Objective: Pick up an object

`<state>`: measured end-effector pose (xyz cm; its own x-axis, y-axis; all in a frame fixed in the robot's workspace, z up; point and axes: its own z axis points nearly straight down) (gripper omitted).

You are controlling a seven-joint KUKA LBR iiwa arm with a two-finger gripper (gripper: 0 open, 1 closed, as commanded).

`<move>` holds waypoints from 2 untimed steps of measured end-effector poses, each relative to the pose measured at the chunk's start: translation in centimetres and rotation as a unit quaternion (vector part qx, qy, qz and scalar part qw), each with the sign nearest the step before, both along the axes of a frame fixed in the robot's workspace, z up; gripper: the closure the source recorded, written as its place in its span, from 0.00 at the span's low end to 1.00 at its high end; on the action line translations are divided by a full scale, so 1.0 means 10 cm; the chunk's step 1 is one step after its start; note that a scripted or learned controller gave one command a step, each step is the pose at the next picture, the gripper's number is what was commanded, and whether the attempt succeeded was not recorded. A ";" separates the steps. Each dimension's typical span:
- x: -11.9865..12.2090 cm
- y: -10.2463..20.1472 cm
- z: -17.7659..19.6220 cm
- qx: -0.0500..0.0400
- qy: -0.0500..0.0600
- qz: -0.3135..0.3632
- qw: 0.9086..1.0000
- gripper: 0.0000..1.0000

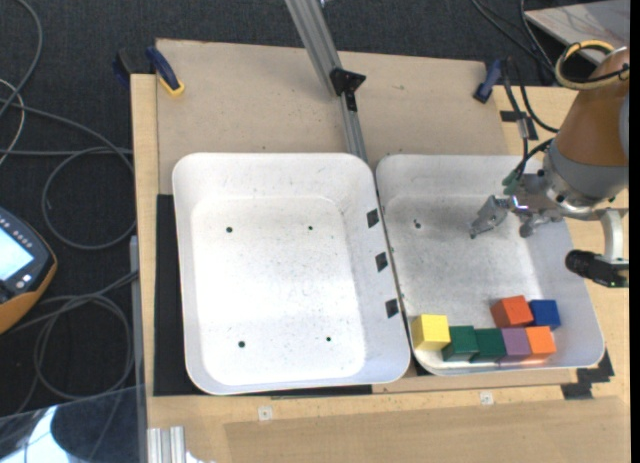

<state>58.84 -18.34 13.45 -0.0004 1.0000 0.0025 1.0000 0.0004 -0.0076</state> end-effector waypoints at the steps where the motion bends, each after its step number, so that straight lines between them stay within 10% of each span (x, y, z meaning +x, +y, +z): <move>1: -0.01 0.01 -0.37 0.000 -0.001 0.000 1.000 0.00; 2: 0.01 0.00 -0.23 -0.001 -0.005 0.000 1.000 1.00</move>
